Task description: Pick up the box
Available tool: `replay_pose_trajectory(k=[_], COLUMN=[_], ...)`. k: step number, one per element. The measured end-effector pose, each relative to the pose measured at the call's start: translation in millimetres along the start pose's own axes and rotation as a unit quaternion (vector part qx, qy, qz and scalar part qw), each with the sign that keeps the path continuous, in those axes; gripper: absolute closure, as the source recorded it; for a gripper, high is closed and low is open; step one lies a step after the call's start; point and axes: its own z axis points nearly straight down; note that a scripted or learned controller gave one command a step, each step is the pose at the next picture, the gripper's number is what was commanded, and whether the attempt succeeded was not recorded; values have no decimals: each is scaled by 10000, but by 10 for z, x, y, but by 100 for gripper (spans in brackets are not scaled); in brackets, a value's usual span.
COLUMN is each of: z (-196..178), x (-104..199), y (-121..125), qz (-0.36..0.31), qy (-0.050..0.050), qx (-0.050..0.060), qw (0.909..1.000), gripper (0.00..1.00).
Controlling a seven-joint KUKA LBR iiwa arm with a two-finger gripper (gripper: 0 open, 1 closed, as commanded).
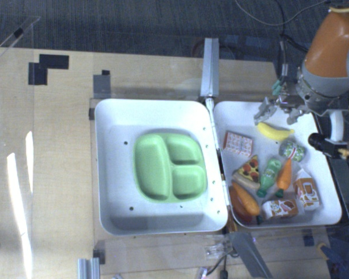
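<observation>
Hovering above the far end of the right-hand shallow white bin: grey two-finger gripper on the grey arm with an orange band, fingers spread wide and holding nothing. Directly under and just nearer than the gripper, a yellow plastic banana.

No pickup yet, judging from the bare fingers; whole grasp and lift left to do. Which item counts as the box, hard to say for certain. Likeliest candidate: small flat pinkish-white printed carton, lying down and to the left of the gripper, beside the divider between the bins, apart from the banana. Other box-like candidates: orange-and-white juice cartons, well below the gripper near the bin's near right corner.

Also below the gripper, crowded together: green plastic bottle, orange toy carrot, toy pizza slice, toy hot dog in a bun, small round green-and-white tin.

Far to the left of the gripper, the second shallow white bin, holding a light green divided plastic tray.

Underneath, a pale wooden bench with black tape marks, metal brackets between the bins; beyond, dark blue carpet with a thin looping cable.
</observation>
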Motion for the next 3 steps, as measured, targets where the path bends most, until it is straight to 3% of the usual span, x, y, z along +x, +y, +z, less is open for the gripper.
replay_pose_trajectory(k=[1, 2, 3], z=[164, 1326, 1493], x=[72, 90, -116], y=[283, -141, 321], qz=[668, -271, -136], qy=[0, 1, -6], qx=[-12, 0, -33], qw=[9978, 9996, 9999], gripper=[0, 0, 0])
